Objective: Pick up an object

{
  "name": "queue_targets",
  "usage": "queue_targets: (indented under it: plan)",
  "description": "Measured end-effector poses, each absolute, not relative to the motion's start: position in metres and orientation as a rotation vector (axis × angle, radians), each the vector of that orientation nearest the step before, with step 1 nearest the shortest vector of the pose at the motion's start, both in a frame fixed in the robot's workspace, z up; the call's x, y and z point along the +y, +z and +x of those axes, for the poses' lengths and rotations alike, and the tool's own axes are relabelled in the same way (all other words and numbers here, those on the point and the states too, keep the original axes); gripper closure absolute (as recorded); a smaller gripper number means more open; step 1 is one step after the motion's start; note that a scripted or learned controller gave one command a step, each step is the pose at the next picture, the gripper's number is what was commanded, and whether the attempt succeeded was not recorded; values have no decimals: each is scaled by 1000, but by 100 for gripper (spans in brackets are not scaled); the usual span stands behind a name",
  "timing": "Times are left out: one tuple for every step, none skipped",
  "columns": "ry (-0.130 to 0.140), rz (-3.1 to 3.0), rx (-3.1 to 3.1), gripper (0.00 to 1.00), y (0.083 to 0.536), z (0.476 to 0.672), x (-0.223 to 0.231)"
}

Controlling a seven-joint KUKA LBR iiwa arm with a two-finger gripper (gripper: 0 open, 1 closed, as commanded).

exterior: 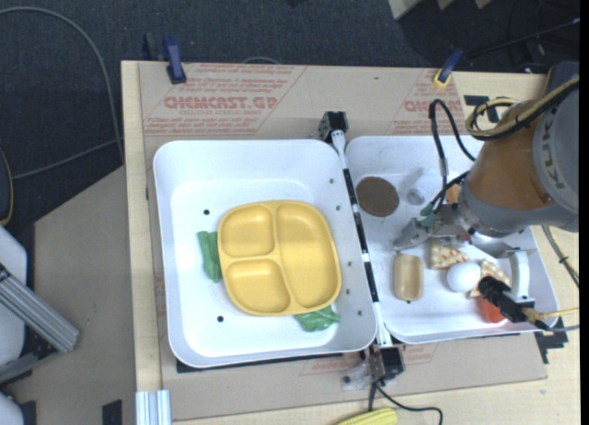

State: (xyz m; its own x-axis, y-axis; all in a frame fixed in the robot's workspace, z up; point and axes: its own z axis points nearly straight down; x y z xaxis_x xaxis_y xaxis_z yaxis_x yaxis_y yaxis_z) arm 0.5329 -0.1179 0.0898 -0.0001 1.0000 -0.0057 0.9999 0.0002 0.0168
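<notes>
Two white bins side by side on a bench, yellow divided plate [278, 257] in the left bin [175, 230] over green pieces [210, 255], arm's gripper [433, 223] low in the right bin [396, 152], near a brown disc [377, 196], tan roll [408, 277], white egg [463, 277], red piece [492, 312]

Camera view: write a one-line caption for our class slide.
Robot arm reaches over the right bin of toy food, beside a yellow divided plate in the left bin.
</notes>
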Motion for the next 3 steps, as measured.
queue_targets:
  plan:
    - [0,2220,2220,0,85,598,-180]
    - [2,2218,2221,0,194,622,-153]
    - [-1,2222,2225,0,143,616,-98]
